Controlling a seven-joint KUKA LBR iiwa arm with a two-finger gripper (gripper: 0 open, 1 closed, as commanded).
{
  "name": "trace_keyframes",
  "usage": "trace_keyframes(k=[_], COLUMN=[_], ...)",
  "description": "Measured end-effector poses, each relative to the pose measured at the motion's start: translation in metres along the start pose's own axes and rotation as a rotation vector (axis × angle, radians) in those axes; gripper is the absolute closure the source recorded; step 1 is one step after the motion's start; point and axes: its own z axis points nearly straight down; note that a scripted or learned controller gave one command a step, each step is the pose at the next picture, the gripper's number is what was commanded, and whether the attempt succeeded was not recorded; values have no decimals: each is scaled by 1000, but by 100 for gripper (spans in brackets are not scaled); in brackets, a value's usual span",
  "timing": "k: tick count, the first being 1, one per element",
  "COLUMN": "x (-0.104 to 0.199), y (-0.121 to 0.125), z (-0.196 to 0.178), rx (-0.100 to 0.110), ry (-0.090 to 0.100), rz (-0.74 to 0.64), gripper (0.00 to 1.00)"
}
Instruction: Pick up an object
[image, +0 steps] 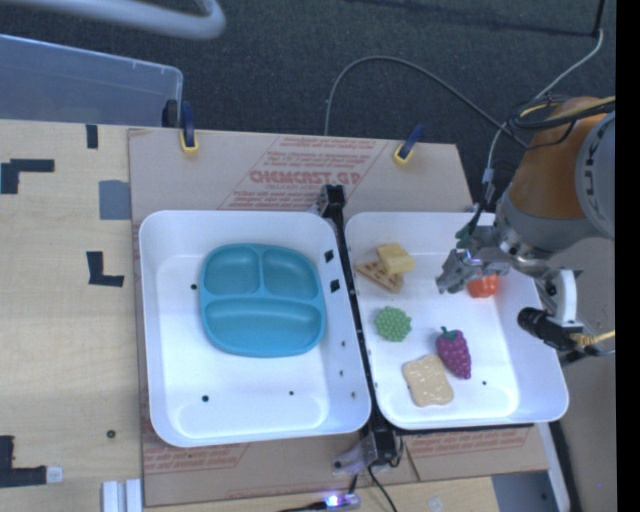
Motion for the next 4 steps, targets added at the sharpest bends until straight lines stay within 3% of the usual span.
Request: trace_keyframes(k=[1,4], x=[57,202], y=[2,-27], z=[1,-4], rx=[0,1], ry=[1,0], rz=[-2,-2], gripper=[100,100])
